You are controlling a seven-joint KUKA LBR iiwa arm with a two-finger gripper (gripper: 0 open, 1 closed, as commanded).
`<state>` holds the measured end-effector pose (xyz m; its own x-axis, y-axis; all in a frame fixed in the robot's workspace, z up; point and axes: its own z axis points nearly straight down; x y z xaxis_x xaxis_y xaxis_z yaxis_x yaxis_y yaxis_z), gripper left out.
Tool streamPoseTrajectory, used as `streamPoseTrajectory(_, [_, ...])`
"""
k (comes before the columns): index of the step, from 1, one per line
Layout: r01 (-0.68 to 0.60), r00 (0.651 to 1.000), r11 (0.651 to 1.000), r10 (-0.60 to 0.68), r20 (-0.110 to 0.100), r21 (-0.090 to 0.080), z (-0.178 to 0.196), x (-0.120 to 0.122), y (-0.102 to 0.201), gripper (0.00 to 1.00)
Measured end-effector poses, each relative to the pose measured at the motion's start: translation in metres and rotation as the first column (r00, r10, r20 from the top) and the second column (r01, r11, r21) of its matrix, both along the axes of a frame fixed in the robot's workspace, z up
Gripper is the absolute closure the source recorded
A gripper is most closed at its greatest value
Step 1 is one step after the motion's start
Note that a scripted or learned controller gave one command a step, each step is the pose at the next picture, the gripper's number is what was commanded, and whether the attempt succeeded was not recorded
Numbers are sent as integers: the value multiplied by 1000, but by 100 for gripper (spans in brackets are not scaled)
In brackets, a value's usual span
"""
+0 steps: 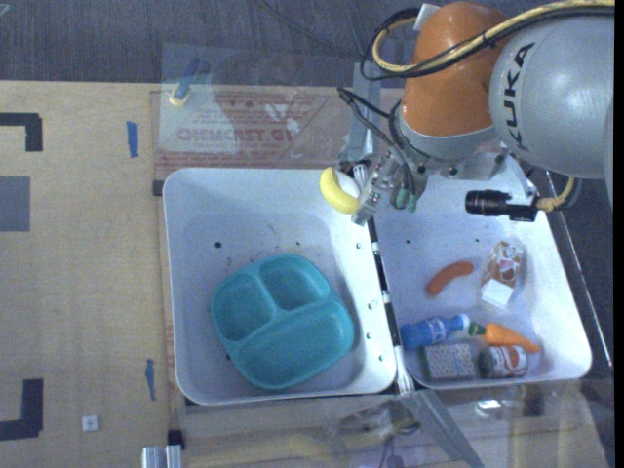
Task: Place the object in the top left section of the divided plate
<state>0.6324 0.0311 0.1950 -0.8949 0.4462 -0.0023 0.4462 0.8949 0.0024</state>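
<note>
A teal divided plate [283,322] lies in the left white bin [195,203], towards its front. It has two small sections at the back and one large section in front, and nothing lies on it. My gripper [367,201] hangs over the wall between the two bins, at their back. A yellow toy banana [338,191] sticks out to the left of the fingers, its right end caught between them, above the left bin's back right corner. The banana is well behind and to the right of the plate.
The right bin [573,305] holds an orange sausage [448,277], a wrapped packet [502,269], a blue bottle [434,331], a carrot [510,337], a can [503,361] and a grey block [448,361]. A clear sheet [244,125] lies behind the left bin.
</note>
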Motion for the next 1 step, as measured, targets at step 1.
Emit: streamPoseTrajectory(1, [0, 1000, 1000, 0, 0, 0, 0, 0, 0, 0])
